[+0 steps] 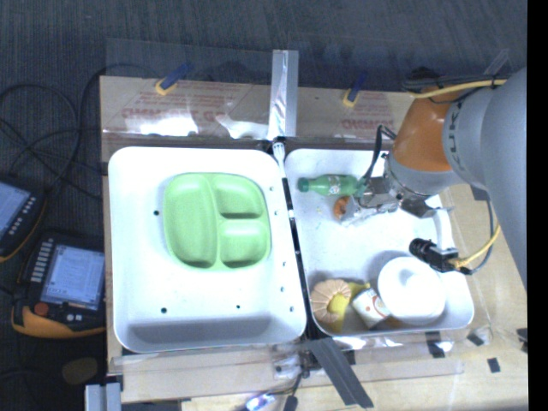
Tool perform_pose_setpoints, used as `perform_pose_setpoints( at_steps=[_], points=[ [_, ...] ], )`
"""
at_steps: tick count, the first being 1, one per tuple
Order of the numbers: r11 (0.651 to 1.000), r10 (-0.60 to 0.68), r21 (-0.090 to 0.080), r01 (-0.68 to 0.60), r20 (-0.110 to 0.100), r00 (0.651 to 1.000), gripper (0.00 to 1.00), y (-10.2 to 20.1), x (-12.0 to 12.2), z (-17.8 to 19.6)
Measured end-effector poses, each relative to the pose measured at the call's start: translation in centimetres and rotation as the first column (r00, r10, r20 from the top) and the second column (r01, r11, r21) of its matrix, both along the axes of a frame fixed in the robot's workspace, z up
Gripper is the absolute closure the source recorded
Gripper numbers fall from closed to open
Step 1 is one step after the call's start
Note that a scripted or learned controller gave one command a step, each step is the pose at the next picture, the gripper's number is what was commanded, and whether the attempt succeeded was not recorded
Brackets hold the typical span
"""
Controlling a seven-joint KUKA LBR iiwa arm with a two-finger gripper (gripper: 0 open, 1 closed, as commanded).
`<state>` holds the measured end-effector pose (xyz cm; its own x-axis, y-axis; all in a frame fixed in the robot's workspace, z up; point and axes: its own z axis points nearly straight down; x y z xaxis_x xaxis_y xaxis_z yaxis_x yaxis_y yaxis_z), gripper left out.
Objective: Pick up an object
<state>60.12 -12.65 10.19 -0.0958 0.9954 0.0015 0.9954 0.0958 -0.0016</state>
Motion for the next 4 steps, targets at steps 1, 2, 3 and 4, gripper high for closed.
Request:
perform_pose_setpoints(
  at_steps=[1,2,3,4],
  points=[
    [0.995,-0.098,-0.003,0.098,0.0,0.995,1.0,1.9,1.1,8.9],
    [0.995,-0.098,-0.003,0.098,0.0,0.995,0.0,1.9,1.1,8.8],
    [0.998,-0.062,-0.004,0.062,0.009,0.998,0.0,2.6,3.1,-0.7],
    [0.996,-0.09,-0.002,0.09,0.017,0.996,0.0,0.4,3.2,-1.0]
  ],
)
